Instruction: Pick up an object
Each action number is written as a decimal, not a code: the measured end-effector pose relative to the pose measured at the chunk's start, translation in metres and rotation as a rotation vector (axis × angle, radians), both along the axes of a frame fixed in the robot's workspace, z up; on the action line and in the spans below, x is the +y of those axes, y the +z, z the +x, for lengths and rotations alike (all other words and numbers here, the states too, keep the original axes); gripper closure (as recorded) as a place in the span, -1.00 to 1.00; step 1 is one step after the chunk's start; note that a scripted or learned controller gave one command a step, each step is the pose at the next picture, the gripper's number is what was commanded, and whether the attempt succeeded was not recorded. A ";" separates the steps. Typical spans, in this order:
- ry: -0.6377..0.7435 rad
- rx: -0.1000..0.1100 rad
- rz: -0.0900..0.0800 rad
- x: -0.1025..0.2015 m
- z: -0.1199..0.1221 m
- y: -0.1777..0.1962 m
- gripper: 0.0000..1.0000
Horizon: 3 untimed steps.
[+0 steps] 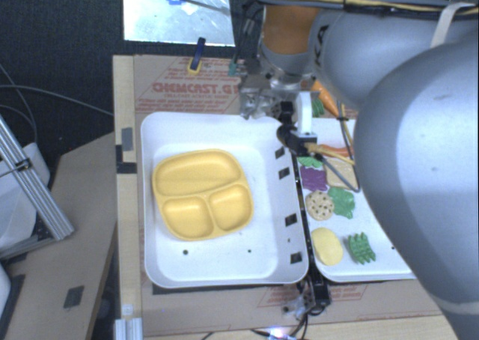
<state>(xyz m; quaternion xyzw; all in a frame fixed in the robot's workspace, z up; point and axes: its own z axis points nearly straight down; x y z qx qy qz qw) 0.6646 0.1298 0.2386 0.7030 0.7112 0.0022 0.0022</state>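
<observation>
**Bin contents at the pick station**

Left bin (224, 271) holds one yellow divided tray (202, 195). Right bin (374, 267) holds a purple piece (314, 178), cookie (319, 205), green leaf (343, 201), yellow oval (326, 246) and green spiky piece (361, 248). Gripper (258, 105) hangs over the left bin's far right corner. Spread or closed: cannot tell.
</observation>
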 end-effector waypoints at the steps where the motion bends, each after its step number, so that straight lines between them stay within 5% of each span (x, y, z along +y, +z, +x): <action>1: -0.004 0.010 0.001 0.047 0.002 -0.113 1.00; 2: -0.015 0.006 -0.002 -0.018 0.004 -0.111 1.00; 3: -0.002 0.005 0.003 0.073 -0.044 -0.155 1.00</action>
